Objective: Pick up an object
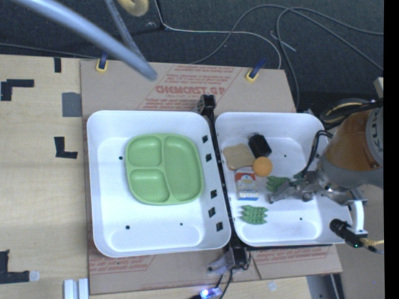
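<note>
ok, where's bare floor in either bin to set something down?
Left bin: the strip between the green divided plate and the near wall, plus the margin left of the plate. Right bin: the near-right floor, right of the green pea pods. Its left half is crowded: black object, tan piece, orange ball, small carton, with the gripper alongside.

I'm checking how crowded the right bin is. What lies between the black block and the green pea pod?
In the camera view, the orange ball and a small red-and-white packet lie between the black block and the green pea pod.
</note>
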